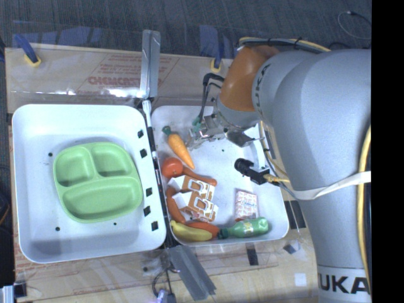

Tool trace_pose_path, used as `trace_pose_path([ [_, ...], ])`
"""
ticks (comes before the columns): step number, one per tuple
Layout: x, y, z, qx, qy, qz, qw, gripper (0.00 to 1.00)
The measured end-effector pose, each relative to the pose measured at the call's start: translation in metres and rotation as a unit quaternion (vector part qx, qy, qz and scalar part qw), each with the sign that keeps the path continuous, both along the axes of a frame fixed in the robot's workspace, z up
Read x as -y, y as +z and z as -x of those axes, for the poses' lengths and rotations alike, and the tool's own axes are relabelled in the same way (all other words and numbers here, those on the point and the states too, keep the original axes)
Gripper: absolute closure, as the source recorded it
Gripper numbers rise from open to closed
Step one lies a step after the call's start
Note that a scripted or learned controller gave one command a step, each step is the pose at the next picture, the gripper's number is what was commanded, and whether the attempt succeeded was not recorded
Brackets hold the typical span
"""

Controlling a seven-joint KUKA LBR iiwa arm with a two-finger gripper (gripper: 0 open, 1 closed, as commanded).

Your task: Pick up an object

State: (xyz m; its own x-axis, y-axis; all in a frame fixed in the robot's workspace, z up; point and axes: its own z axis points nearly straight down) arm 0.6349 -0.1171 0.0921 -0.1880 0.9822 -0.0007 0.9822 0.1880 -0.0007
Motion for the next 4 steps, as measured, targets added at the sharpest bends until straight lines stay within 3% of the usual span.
trace_pose_path([
  [1,0.001,0.001,0.000,0.000,-0.001,0.0007,1.0000,0.00],
  [2,0.028,0.000,0.086,-0.001,-0.054,-0.0005,0.9985,0.00],
  [3,0.028,0.000,0.086,-0.001,-0.054,-0.0005,0.9985,0.00],
  [4,0.004,-0.001,0.159,-0.001,-0.088,-0.0012,0.9961,0.00],
])
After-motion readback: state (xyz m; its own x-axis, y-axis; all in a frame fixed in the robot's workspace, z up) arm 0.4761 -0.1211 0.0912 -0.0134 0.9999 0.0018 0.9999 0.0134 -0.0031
